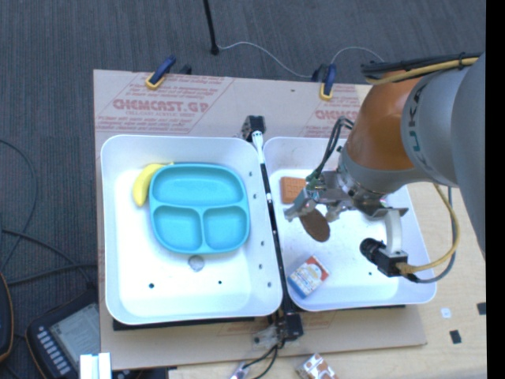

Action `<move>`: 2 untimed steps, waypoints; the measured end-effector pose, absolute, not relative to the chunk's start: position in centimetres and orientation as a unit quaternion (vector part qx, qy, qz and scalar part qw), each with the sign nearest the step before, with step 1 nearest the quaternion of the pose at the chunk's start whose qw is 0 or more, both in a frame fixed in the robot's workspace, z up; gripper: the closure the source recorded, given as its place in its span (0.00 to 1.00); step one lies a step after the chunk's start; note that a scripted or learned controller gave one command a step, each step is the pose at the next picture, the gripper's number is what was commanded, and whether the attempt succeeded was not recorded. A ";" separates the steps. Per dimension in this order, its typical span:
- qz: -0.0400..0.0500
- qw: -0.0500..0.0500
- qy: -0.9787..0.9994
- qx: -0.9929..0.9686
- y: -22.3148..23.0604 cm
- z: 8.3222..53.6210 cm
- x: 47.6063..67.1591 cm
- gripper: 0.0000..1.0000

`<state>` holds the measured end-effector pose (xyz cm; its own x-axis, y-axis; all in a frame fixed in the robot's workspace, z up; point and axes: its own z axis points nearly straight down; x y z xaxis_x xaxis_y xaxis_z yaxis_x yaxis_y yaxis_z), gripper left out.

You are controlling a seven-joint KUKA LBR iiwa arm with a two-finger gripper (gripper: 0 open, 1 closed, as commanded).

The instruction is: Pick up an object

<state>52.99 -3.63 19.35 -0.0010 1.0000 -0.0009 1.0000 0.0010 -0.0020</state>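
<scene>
grey arm with orange band [394, 133] over right white bin [414, 290] | gripper [309, 210] low in bin, finger state cannot tell | dark brown oval object [316, 227] touching gripper tip, hold unclear | orange square [292, 187], small printed packet [308, 275] in right bin | blue divided tray [199, 208], yellow banana [142, 185] in left bin [126, 283]

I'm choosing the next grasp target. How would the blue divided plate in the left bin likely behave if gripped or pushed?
The blue divided plate looks like rigid moulded plastic, so probably stiff and light. It lies flat, so it should slide rather than roll or tip. Its smooth, wide form may be slippery; only the rim offers a pinch. A push toward the banana would likely shove it.
</scene>
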 end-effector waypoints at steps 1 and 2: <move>0.002 0.001 -0.708 -0.707 -3.6 20.3 53.0 1.00; 0.002 0.000 -0.708 -0.706 -3.6 21.2 53.0 1.00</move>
